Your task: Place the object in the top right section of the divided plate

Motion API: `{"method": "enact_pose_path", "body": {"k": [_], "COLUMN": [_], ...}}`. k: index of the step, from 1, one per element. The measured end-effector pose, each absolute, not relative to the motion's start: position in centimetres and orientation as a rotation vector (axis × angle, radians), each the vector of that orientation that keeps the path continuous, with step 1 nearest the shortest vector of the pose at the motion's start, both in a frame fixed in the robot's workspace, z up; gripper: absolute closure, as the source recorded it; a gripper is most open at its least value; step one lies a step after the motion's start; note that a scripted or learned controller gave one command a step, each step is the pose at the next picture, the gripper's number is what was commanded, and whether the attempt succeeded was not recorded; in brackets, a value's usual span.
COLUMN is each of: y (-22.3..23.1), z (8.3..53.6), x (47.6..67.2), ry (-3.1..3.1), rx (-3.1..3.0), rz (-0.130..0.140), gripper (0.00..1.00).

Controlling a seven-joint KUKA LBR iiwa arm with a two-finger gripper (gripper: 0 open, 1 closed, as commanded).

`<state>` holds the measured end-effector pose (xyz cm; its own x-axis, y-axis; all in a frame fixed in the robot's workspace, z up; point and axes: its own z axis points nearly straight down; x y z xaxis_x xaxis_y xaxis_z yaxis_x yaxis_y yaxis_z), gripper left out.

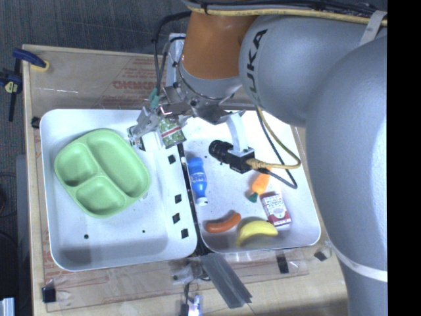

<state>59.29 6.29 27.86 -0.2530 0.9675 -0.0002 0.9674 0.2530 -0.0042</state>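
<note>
The green divided plate (102,173) lies in the left bin (118,245), towards that bin's left edge and back corner, flat and with all three sections bare. Its top right section is the larger well on the side facing the wall shared by the two bins.

The gripper (159,128) hangs over the back right corner of the left bin, just beside the plate's near rim and close to that shared wall. A small green-and-red patch shows at its tip. Whether that is a held object or part of the tool cannot be told, nor can how far the gripper stands open.

The loose things all lie in the right bin (293,153). A blue bottle (197,178) rests along its left wall, a sausage (223,223) and a banana (257,230) near its front edge, and an orange piece (260,184) and a red packet (275,209) towards its right side.

The main risk is that the gripper carries nothing, in which case a release over the plate would leave the task undone. If it does hold something, the gripper is at the plate's edge rather than over the well, so letting go here would likely drop the object on the bin floor or on the rim. A low sideways move could also catch the rim and push the plate off.
</note>
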Motion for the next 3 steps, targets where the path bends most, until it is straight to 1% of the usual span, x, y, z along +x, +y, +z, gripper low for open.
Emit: {"method": "enact_pose_path", "body": {"k": [1, 2, 3], "y": [7.4, -0.3, 6.1], "z": [27.9, 31.2, 26.8], "x": [63.7, 62.1, 63.0], "ry": [-2.681, -2.719, -2.432], "rx": [-1.641, -1.579, -1.985], "rz": [0.001, 0.0, 0.005], "gripper": [1.0, 1.0, 1.0]}}
